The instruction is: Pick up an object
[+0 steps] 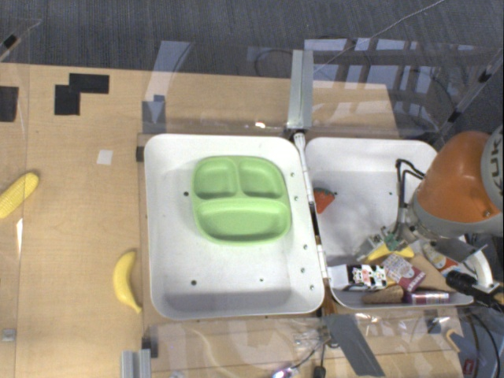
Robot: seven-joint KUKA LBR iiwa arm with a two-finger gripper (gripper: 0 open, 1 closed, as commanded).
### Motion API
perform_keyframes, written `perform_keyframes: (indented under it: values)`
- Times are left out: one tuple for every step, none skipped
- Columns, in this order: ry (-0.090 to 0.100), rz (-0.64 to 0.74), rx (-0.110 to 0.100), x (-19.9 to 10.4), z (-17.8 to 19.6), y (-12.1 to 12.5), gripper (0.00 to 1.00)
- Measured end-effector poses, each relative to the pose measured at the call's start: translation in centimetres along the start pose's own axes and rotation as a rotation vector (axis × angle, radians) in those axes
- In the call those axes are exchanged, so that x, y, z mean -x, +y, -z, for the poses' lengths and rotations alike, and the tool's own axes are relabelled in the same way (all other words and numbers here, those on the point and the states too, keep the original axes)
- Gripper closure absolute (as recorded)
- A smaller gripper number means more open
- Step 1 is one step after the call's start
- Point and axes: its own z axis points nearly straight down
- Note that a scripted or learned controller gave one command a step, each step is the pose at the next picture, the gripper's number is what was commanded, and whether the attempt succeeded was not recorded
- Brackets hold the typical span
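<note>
We cannot tell how our gripper [391, 241] stands above the toy pile [390, 274] in the right bin [354, 172], so we should settle on one piece squarely.

bins [157, 211]: 2 | green tray [239, 198]: 1 | banana [125, 279]: 1 | corn cob [17, 194]: 1

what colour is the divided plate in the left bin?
Light green; the divided plate shows best in the camera view.

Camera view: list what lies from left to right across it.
Corn cob → banana → green tray in the left bin → orange-red item in the right bin → arm's orange band.
</note>
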Motion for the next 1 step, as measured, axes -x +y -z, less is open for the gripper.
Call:
perform_keyframes:
  values:
    - [0.005,0.002,0.002,-0.09,0.85,0.34,1.00]
